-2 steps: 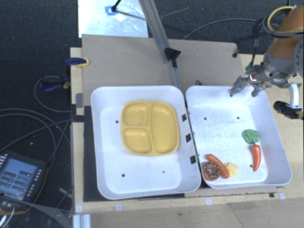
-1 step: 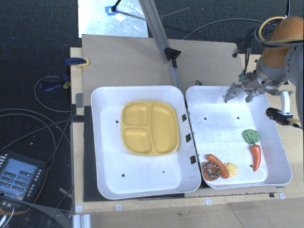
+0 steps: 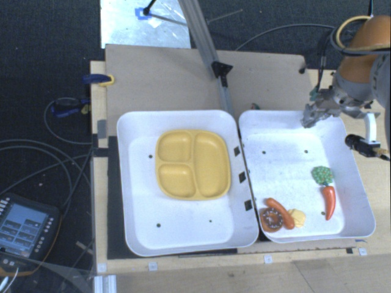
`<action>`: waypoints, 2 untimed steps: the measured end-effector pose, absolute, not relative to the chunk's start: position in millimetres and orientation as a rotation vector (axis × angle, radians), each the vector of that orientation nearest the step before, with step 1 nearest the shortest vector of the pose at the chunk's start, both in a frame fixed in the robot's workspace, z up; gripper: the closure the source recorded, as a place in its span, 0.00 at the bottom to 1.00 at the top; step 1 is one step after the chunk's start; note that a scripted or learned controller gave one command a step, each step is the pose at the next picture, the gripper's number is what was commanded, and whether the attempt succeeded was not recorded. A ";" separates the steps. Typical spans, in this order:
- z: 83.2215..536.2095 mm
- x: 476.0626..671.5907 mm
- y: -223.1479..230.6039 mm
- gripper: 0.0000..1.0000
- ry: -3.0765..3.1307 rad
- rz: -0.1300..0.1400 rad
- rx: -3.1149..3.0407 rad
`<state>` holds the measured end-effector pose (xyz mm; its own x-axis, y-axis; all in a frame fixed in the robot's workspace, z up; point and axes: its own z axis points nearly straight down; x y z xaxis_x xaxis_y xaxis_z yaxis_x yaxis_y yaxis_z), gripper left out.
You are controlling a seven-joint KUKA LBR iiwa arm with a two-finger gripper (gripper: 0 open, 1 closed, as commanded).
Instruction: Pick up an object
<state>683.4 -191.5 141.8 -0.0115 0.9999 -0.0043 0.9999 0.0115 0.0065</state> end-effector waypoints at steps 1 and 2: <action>188.7 680.8 -195.5 1.00 2.220 0.006 2.213; 252.1 688.2 -200.0 1.00 2.225 0.008 2.205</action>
<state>688.2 -200.0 252.1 -0.0090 1.0000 -0.0032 0.9999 0.0090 0.0099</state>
